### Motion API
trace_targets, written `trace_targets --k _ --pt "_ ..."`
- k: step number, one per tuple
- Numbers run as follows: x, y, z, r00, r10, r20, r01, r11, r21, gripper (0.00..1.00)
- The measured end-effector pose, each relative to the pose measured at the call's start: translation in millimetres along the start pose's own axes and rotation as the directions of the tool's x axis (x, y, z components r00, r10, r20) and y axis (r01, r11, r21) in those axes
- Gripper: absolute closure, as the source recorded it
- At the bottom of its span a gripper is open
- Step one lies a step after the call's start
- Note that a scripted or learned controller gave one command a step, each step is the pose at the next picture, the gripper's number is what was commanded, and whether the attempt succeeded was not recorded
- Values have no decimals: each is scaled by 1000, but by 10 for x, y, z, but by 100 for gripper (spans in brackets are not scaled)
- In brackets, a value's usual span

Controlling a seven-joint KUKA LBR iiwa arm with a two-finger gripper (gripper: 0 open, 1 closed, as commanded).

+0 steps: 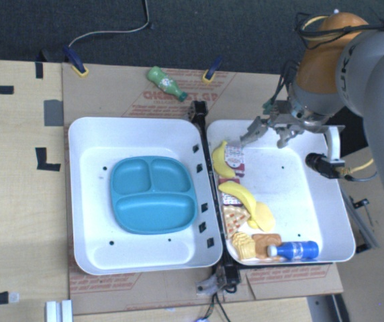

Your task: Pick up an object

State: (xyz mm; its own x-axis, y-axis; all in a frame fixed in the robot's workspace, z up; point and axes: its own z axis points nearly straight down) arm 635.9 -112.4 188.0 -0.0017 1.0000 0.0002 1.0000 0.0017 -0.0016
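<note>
Over the right bin point(326, 200), the pincer point(267, 137) hangs spread, holding nothing.

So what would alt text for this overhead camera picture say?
A robot arm's end effector hovers over the right bin, which holds bananas, snacks and a blue bottle. The left bin holds a blue divided plate.

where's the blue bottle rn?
The blue bottle lies on its side in the right bin, at the near edge, just right of the cracker.
</note>
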Motion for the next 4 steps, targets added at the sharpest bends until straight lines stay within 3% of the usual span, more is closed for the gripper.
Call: trace_targets --k 1,2,3,4 --pt "192 -435 784 1000 1 0 -1 1000 3 0" --pt "115 190 1018 1000 -2 1 2 1000 15 0" --pt "131 -586 1017 1000 2 1 -1 1000 -4 0" --pt "163 -285 1019 1000 1 1 -1 1000 -5 0"
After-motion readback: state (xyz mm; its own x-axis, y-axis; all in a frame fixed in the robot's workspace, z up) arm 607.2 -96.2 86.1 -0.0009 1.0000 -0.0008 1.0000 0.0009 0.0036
